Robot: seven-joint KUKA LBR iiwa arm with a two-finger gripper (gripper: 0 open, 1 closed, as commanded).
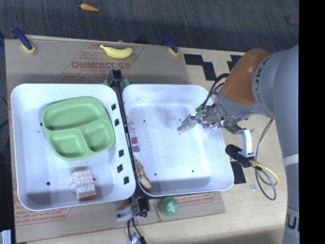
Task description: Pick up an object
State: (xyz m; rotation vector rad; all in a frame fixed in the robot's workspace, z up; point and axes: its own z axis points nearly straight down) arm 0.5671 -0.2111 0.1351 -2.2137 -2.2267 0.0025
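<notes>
- The gripper (189, 124) is seen over the right white bin (167, 182), near its right wall, with the fingers pointing left; nothing is seen between them, and whether they are spread or closed cannot be told.
- The grey arm (277, 85), with its orange band (245, 78), is seen reaching in from the right, and cables are looped beside the wrist.
- On the seam between the bins, a small tan object (142, 179) is found near the front, and a red-and-white strip (134, 138) further back.
- In the left white bin (23, 151), a green divided tray (78, 126) is placed toward the back, and a small red-and-white carton (83, 183) lies near the front.
- On the surface, a green ball (168, 205) is set just in front of the right bin, and a yellow banana (116, 51) lies behind the bins.
- A small orange carrot-like item (89, 7) is seen on the dark floor beyond the surface.
</notes>
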